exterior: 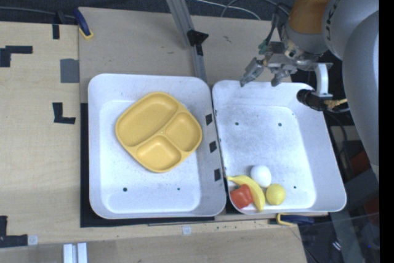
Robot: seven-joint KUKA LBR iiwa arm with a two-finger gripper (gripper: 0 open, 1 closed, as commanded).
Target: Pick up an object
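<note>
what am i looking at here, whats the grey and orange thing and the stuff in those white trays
This is one picture, taken by a fixed camera looking down at a slant on a bench. The grey and orange thing is a robot arm reaching in from the right. At its tip is a two-finger claw, hanging open above the far edge of the right bin with nothing between its fingers. Its job is to pick something up. The left bin holds a yellow divided plate. In the near corner of the right bin lie a white ball, a banana, a red piece and a yellow ball.
</note>
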